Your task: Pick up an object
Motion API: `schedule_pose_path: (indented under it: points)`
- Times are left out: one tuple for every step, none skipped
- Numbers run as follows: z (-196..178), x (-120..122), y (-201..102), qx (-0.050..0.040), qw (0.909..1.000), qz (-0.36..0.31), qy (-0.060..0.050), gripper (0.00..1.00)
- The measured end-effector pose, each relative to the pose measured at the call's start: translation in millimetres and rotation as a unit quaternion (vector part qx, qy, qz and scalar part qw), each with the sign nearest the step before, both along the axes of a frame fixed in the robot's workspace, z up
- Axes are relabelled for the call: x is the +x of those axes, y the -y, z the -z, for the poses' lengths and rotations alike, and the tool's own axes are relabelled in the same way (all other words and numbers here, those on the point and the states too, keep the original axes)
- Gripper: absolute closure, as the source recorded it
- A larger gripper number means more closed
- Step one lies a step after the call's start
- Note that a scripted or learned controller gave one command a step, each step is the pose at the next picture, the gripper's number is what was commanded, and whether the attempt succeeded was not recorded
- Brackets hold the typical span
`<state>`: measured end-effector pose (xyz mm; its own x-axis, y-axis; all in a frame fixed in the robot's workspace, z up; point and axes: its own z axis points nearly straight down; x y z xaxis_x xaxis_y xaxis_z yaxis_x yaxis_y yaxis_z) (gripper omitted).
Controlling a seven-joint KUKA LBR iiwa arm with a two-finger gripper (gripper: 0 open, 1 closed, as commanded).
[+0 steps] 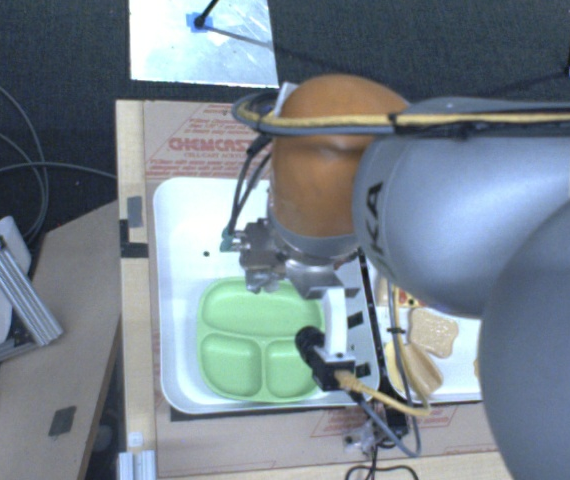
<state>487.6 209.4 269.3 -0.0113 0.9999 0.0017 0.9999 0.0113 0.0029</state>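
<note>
A light green divided plate (pixel 245 343) lies in the near half of the left white bin (pixel 180 258). My gripper (pixel 283 278) hangs under the orange wrist band, low over the plate's far right edge. The wrist and arm cover most of it. Nothing shows between plate and gripper. In the right bin (pixel 460 396) a tan toast-like piece (pixel 434 332) lies beside a pale yellow piece (pixel 421 373), both partly hidden by the arm.
The big grey arm crosses the right bin and hides most of it. A small dark speck (pixel 206 254) marks the left bin's floor. Cardboard (pixel 190 138) lies under the bins, and a metal frame (pixel 10 288) stands at the left.
</note>
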Motion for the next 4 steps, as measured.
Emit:
schedule_pose_path:
  points:
    - [190.3, 37.1, -22.5, -0.0021, 1.0, 0.004, 0.001, 1.0]
    - [179.8, 4.8, 21.1, 0.0017, 0.9999, 0.007, 0.012, 1.0]
    - [182.5, 51.2, 59.0, 0.0003, 1.0, 0.006, 0.002, 1.0]
    - [69.2, 58.4, 108.7, -0.0009, 1.0, 0.007, 0.003, 1.0]
